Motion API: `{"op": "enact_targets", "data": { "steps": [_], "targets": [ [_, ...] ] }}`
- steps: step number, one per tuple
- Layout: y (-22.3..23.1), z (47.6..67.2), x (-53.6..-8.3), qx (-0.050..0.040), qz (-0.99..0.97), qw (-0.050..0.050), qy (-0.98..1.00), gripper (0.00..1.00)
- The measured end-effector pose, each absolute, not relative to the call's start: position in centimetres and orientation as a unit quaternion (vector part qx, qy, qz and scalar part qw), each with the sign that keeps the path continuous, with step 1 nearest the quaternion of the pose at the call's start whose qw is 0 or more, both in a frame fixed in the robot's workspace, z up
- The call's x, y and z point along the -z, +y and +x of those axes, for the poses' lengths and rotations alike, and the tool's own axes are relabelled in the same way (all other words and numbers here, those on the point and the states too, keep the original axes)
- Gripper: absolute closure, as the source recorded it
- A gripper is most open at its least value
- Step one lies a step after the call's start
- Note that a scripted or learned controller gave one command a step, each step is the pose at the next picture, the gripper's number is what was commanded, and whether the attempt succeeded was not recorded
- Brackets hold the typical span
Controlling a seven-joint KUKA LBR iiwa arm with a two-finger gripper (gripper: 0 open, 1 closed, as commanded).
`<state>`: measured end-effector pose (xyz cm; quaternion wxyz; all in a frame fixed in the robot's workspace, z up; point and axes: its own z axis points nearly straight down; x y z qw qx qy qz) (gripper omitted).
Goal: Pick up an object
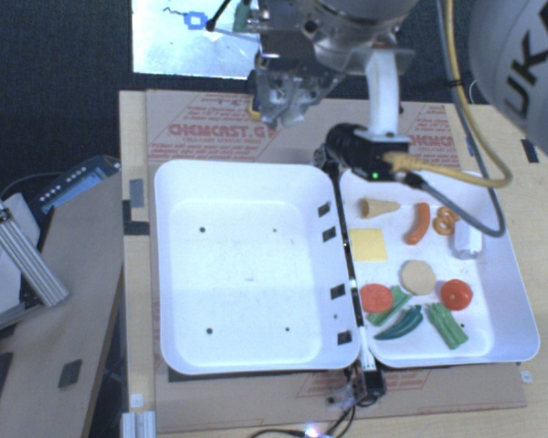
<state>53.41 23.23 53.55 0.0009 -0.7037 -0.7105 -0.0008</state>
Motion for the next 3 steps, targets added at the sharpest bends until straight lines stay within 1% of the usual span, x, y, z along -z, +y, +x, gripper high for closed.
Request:
{"op": "enact_targets", "data": {
  "steps": [1,2,3],
  "targets": [
    [19.0,50.2,-53.5,0.0001,-0.707,0.000,-0.707,1.00],
    [23.7,48.4,-38.5,-0.0068,-0.704,0.003,-0.710,1.00],
    [23.3,55.8,-39.5,0.0015,-0.707,-0.001,-0.707,1.00]
  ]
}}
